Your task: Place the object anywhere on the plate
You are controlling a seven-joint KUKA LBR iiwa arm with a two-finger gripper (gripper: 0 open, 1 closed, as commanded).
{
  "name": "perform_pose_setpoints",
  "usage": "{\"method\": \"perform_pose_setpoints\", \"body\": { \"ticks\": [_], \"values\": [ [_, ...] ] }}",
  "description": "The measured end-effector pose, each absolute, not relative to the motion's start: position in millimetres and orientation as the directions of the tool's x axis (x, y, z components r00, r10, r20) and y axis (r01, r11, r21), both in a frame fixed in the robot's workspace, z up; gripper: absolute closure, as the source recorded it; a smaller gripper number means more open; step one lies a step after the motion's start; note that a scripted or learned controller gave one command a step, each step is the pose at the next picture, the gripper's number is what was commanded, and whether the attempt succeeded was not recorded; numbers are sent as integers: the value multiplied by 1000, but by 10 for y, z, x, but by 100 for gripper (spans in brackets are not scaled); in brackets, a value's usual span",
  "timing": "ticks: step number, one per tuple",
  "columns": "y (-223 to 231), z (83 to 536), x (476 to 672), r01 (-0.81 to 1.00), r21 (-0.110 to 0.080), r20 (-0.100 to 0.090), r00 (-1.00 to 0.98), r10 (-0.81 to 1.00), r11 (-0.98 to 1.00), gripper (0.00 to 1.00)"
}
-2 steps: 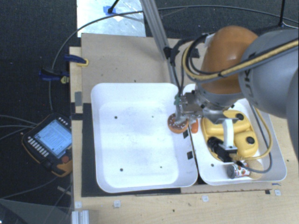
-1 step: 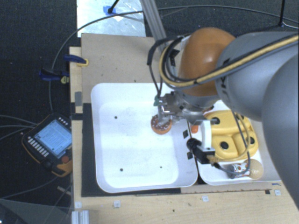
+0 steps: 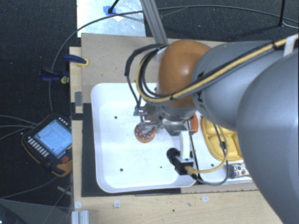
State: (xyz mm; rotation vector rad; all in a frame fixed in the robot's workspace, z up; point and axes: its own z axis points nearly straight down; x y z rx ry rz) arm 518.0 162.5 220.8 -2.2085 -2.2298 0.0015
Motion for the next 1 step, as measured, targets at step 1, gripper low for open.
{"method": "perform_pose_setpoints", "body": {
  "ticks": [1],
  "values": [
    [1597, 2217, 5191, 1000, -1, 1, -4, 1000, 4, 0]
  ]
}}
